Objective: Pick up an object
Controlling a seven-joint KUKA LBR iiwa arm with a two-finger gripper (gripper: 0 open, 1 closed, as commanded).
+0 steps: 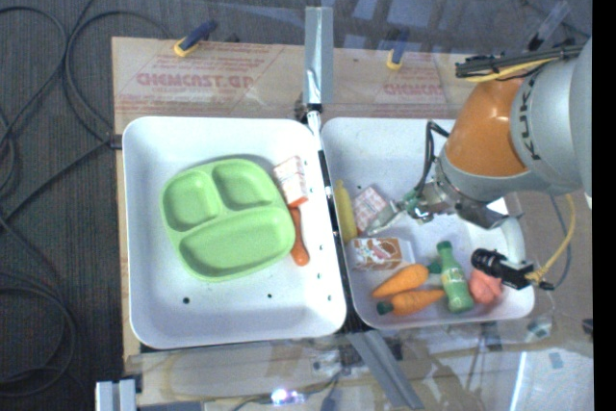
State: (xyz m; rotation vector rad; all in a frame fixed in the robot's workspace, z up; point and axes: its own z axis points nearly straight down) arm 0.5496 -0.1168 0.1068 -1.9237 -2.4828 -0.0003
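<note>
Pincer [416, 204] of mine hangs low in the right bin [385, 135], and whether it stands apart or together I cannot tell. Nearest the front edge lie two carrots [409, 289], a green bottle [452, 279] and a pink piece [486, 286]. Farther in sits a snack packet [377, 252], then a clear wrapper [371, 205] just left of my tip, beside a yellow stick [344, 209]. I judge myself reaching: next, I should settle over the wrapper and grip it. Leftward, the green tray [228, 218] rests in the left bin [144, 303].

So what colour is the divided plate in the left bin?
Light green plate, clearest in the camera view.
</note>
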